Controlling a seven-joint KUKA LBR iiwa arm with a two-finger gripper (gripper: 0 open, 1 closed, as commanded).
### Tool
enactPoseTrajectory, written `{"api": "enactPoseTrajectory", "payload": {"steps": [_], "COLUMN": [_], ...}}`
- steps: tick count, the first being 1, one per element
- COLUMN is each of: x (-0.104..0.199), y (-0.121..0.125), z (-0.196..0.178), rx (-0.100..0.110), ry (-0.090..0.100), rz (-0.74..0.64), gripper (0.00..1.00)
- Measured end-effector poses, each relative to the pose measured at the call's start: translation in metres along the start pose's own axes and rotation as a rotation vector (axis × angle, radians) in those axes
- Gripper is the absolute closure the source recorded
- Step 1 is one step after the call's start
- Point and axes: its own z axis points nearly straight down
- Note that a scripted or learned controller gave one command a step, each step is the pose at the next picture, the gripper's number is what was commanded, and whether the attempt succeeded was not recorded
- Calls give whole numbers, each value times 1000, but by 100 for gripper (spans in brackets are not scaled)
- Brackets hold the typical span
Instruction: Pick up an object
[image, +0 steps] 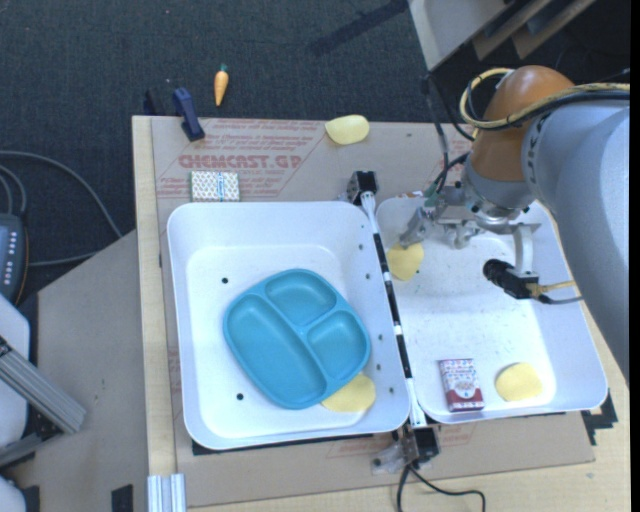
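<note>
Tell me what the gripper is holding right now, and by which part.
It cannot be told. The gripper is down in the right bin, right above a yellow object by the divider, but the view does not show whether that object is between its fingers.

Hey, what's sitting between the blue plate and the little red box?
In the camera view, a yellow piece rests against the blue plate, then comes the black divider where the two bins meet, before the red box.

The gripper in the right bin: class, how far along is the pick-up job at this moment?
Done: the gripper has reached the right bin, low beside a yellow piece. In hand: nothing visibly held. Left: grasping and lifting; the small carton and the other yellow piece lie untouched.
</note>
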Motion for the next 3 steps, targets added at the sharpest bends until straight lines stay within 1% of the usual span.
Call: {"api": "enactPoseTrajectory", "payload": {"steps": [1, 2, 3], "x": [-35, -53, -10], "y": [-33, -19, 0], "z": [-26, 0, 0], "rx": [3, 0, -1], "ry": [1, 0, 1], "rz": [0, 0, -1], "gripper": [0, 0, 0]}}
